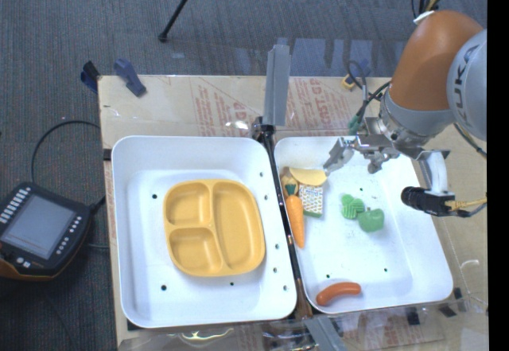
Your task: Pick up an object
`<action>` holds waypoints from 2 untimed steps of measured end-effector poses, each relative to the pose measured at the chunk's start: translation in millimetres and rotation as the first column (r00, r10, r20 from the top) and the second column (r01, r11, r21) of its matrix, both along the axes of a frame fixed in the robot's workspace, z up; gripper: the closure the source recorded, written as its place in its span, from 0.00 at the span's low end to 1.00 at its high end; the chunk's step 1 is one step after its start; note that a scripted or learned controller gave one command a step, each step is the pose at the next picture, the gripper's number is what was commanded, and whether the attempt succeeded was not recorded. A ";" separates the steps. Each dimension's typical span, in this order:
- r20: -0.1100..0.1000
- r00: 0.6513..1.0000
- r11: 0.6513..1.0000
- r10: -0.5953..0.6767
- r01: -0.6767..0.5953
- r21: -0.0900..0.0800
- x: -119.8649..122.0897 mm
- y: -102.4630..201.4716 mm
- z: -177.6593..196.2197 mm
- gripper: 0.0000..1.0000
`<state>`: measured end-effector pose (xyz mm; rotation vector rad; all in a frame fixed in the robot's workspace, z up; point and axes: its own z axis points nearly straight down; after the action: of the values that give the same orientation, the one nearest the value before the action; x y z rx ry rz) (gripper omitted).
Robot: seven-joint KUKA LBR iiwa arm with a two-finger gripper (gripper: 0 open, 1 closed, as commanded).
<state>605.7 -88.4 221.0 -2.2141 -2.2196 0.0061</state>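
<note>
My gripper (pixel 355 160) hangs over the back of the right bin (pixel 425 258), open with nothing between its fingers. Just left of it and lower lie a yellow slice (pixel 308 177) and a pale checked piece (pixel 312 200). An orange carrot (pixel 296 220) lies along the bin's left wall. Two green toy pieces (pixel 352 206) (pixel 371 220) sit in the middle of the bin, below the gripper. A red-orange sausage (pixel 339 292) rests near the front edge.
The left bin (pixel 135 262) holds a yellow divided plate (pixel 213 228). A grey upright post (pixel 277 91) stands behind the gap between the bins. A handheld controller (pixel 38 228) lies on the floor at far left. The arm's camera mount (pixel 429 198) overhangs the right bin's right side.
</note>
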 end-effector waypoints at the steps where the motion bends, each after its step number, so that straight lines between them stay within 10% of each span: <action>1: 0.004 0.999 0.999 -0.049 0.049 0.000 -9.7 -45.4 -125.6 0.00; 2: -0.004 0.999 0.999 -0.053 0.053 0.003 -10.7 -45.6 -120.3 1.00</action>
<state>595.0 -134.0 100.6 -2.2688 -2.1563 0.0064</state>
